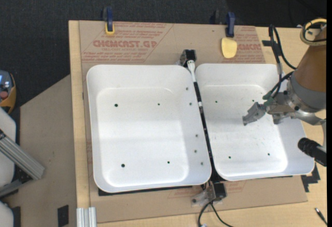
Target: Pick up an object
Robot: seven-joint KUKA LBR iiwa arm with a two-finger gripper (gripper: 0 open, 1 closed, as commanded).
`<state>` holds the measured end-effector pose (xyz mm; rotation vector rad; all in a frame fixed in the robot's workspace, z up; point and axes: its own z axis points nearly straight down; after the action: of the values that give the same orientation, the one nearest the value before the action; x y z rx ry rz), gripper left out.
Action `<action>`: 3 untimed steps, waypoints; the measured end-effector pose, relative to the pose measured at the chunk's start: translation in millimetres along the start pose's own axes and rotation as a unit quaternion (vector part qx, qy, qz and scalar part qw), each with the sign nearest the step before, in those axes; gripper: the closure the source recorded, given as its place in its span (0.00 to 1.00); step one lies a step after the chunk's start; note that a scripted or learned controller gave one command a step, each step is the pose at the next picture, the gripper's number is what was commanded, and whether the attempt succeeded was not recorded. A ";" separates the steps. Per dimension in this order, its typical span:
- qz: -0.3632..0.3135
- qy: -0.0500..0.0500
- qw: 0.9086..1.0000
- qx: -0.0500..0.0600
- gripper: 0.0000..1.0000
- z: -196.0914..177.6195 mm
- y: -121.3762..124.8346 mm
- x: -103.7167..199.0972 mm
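item: desk [83,179], covered by a printed cardboard sheet [129,39], fixed at the far edge by two blue clamps [108,14]

item: left bin [98,132], shallow, white, rounded corners; a few small dark dots on its floor, too small to tell whether holes or marks

item: right bin [233,137], same make, touching the left bin along a black strip [199,111] that runs between them

item: arm [311,72], grey with an orange band, reaching in from the right over the right bin

item: gripper [250,117], grey, low over the middle of the right bin's floor, pointing toward the left bin; open or closed cannot be told from this angle, and nothing is seen held in it

item: yellow piece [229,48], small, rounded, lying on the cardboard sheet just behind the right bin's far rim, below the right-hand blue clamp and well apart from the gripper; the one loose-looking thing in view, so judged the likeliest candidate for the pick, though it may belong to the clamp

handling note (judgement): looks light and smooth, probably plastic or foam, stiffness unclear; a smooth rounded body may slip, so take it across its narrower width at mid-body, square from above, with a gentle squeeze; it sits close to the clamp and the bin rim, which leaves little room for the approach
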<state>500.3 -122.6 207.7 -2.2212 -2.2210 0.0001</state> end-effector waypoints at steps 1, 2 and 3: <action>0.000 -0.001 1.000 -0.002 1.00 -10.6 0.8 -0.1; 0.000 -0.002 1.000 -0.005 1.00 -70.3 34.1 -20.3; -0.004 0.002 1.000 0.003 1.00 -40.4 16.2 56.6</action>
<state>516.5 -66.0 248.1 -2.2083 -2.2247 0.0014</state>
